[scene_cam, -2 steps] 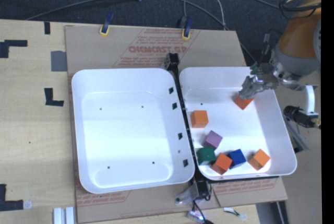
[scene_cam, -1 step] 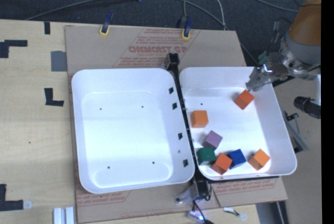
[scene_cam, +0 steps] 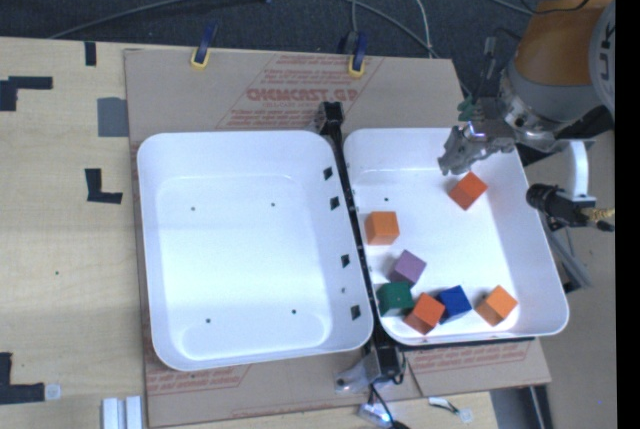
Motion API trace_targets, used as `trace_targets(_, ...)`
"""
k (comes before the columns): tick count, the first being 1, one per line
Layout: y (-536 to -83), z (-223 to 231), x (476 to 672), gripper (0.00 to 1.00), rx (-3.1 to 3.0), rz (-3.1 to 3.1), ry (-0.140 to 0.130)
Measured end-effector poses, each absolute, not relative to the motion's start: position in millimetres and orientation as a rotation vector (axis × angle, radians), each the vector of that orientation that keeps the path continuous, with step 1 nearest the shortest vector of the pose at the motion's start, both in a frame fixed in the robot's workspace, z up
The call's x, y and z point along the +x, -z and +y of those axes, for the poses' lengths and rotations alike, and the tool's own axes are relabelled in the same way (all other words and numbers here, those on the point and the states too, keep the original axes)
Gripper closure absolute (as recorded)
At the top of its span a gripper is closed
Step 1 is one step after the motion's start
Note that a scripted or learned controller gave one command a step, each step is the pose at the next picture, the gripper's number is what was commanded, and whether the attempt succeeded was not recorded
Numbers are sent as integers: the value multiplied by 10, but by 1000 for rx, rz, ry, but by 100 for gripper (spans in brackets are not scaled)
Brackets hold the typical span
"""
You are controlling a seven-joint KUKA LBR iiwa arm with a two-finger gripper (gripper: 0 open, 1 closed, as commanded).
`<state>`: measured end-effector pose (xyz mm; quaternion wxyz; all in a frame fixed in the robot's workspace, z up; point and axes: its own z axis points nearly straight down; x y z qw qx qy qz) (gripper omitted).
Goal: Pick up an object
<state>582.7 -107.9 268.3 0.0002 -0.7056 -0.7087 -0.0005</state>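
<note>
Camera view: pincer [scene_cam: 462,160] above orange block [scene_cam: 467,190]

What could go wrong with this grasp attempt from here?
1. The gripper sits just above the orange-red block, which looks tilted; the fingers may slip off its faces or knock it aside.
2. That block lies near the right bin's far wall, so a push could pin it against the rim.
3. The remaining blocks, such as the blue block and green block, crowd the near edge, making any retry there cluttered.
</note>
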Motion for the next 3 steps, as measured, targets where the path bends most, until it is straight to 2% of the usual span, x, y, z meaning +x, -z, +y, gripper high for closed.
trace_targets(1, -2686, -535, 5758, 100, -2216, -2226, 1)
trace_targets(2, -2477, -18, 5767, 100, -2216, -2224, -1)
trace_targets(3, -2474, 436, 5785, 100, -2217, -2224, 0)
